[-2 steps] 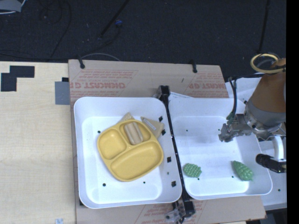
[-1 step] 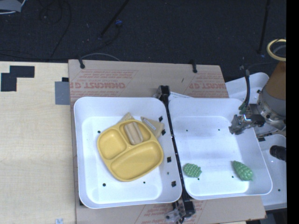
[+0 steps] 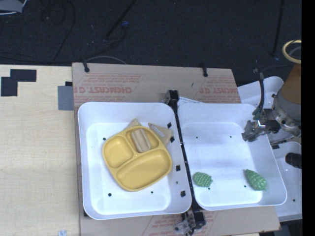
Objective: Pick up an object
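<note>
While the gripper (image 3: 252,130) hung over the right bin's (image 3: 224,203) far right edge, I couldn't tell its state. Two green bumpy toys (image 3: 202,179) (image 3: 255,179) lay near the front wall, likely targets; the yellow divided plate (image 3: 137,161) sat in the left bin (image 3: 93,208).

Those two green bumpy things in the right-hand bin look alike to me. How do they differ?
The left green piece is rounder and lighter green; the right green piece is longer, tapered and a duller green. The left one lies by the divider between the bins, the right one nearer the right bin's outer wall. Both are knobbly, lie loose at the bin's near end, and sit apart from the robot's hand.
</note>
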